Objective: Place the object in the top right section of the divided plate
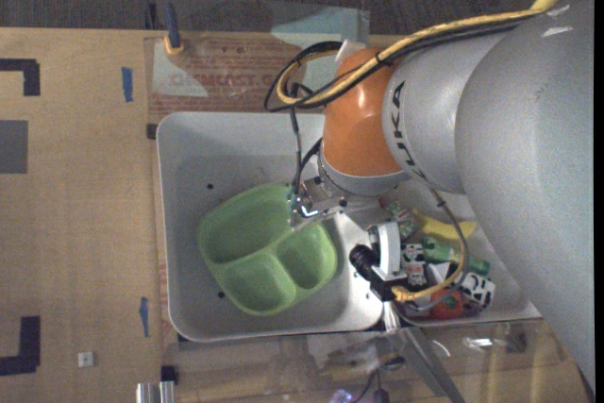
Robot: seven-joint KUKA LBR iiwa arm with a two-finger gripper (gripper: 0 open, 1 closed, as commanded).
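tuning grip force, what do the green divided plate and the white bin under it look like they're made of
Green divided plate: probably moulded plastic, matte; uniform colour, soft rounded ridges, dull sheen.
White bin: likely plastic too, smooth, slightly scuffed; rounded corners and a thin rim. Painted metal can't be ruled out.

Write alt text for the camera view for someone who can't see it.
A grey arm with an orange band reaches from the right over a green divided plate lying in a white bin. Small colourful objects are piled in the bin to the right.
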